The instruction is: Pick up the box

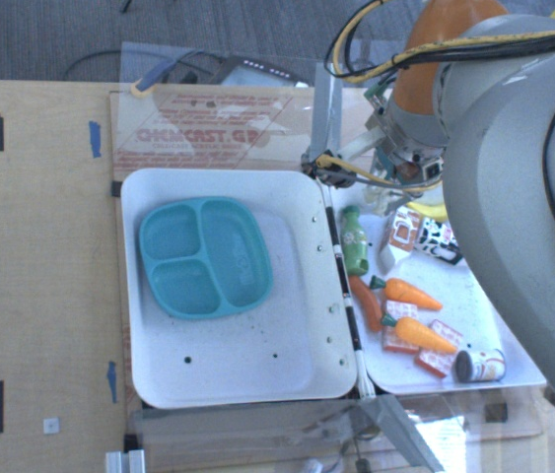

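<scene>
A small orange and white box [402,232] lies near the back of the right bin [484,308], with a black and white patterned item [442,240] beside it on the right. My gripper [392,191] hangs over the back of that bin, just above and behind the box. The grey arm with its orange band [450,37] covers the bin's right side. The wrist and its cables hide the gripper's tip.
The right bin also holds a green bottle [356,240], three carrots [414,293], red packets [399,312] and a small can [480,366]. A teal divided plate [205,256] lies in the left bin [228,372]. A metal post [325,116] stands behind the bins.
</scene>
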Robot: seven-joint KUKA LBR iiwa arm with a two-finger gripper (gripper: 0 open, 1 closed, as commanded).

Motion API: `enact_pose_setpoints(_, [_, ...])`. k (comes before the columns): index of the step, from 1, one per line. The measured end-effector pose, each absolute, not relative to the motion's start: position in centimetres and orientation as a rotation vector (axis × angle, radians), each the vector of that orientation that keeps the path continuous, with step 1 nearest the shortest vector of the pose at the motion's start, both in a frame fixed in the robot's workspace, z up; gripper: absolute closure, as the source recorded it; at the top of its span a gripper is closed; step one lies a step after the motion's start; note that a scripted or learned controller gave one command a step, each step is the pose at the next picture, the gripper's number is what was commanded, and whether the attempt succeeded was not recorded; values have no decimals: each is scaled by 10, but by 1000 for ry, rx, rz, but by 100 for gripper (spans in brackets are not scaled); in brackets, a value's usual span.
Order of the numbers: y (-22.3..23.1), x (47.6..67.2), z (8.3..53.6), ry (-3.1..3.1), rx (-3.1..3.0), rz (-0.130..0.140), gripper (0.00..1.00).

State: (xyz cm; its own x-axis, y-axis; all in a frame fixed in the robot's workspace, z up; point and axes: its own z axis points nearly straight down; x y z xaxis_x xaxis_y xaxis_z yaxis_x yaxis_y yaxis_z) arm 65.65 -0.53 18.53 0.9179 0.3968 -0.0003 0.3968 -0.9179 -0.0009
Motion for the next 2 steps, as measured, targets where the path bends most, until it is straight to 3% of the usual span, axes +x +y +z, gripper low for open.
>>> enact_pose_setpoints(1, [26,588,184,-343,-3121,2,100])
enact_pose_setpoints(2, [65,493,184,-318,-3124,6,100])
